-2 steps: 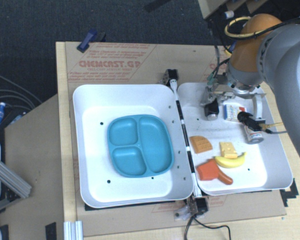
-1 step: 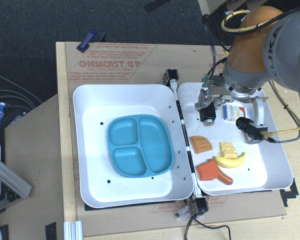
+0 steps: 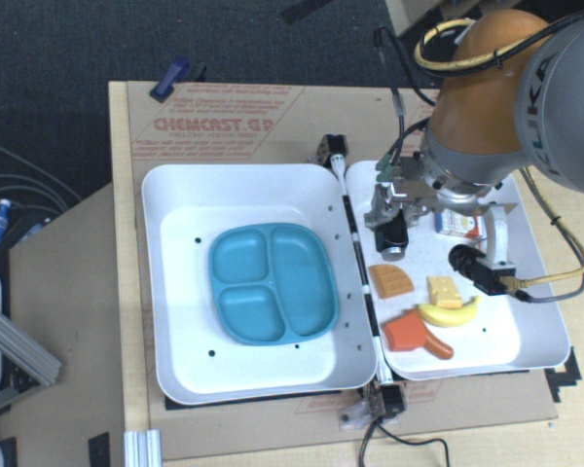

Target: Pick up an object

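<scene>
My gripper (image 3: 393, 233) hangs over the left part of the right bin (image 3: 535, 343), just above a tan toast-shaped piece (image 3: 391, 280). A pale yellow cheese wedge (image 3: 444, 289) and a yellow banana (image 3: 449, 313) lie to its lower right. An orange-red toy (image 3: 412, 333) rests near the bin's front edge. A small red and white packet (image 3: 458, 224) lies under the arm's wrist, partly hidden. Nothing shows between the fingers.
The left bin (image 3: 175, 212) holds a blue divided plate (image 3: 273, 282). The bulky grey and orange arm (image 3: 487, 95) covers the right bin's back half. A black cable and a clamp (image 3: 482, 272) hang beside the gripper. Clips sit along the wall between the bins.
</scene>
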